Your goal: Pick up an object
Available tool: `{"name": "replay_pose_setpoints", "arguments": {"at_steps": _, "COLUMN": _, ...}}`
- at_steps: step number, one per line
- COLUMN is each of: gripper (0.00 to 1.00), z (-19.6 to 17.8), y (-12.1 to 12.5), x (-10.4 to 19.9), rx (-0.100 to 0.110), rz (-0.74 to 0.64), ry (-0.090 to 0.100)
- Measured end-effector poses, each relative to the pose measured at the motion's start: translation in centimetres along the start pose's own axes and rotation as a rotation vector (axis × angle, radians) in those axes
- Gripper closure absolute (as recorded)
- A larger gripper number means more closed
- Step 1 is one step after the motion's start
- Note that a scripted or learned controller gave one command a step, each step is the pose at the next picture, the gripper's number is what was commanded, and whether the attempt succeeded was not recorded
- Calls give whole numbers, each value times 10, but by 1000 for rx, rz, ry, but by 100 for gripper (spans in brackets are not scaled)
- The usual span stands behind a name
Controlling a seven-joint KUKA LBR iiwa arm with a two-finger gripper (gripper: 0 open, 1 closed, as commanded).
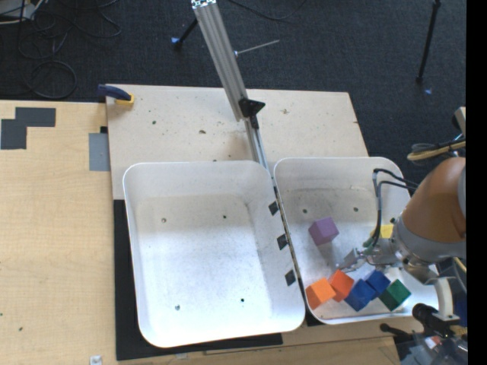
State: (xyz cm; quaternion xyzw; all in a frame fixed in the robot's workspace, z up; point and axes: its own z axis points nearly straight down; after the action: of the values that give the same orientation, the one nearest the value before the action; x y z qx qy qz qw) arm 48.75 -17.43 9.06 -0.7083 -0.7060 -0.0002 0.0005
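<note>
The arm point(434, 211) reaches in from the right edge of the frame and hangs low over the right bin point(335, 166). Its gripper point(364, 258) sits in the bin's lower right part, just above a tight cluster of blocks.

That cluster lies along the bin's lower rim: an orange block point(320, 292) and a redder one point(342, 284) on the left, two blue blocks point(367, 290) in the middle, and a green block point(395, 293) on the right. A purple block point(323, 231) stands apart, higher up. Something yellow point(387, 231) shows beside the wrist. The left bin point(152, 204) lies beside it.

This looks like the descent onto the cluster, probably toward the red or blue block. Nothing visibly sits in the gripper.

Next comes a close on one block, then a straight lift. The crowding may well spoil the grip.
</note>
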Motion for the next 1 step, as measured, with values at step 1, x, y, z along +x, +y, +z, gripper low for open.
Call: {"name": "replay_pose_setpoints", "arguments": {"at_steps": 1, "gripper": 100, "z": -11, "y": -1, "x": -1, "rx": 2, "rz": 6, "ry": 2}}
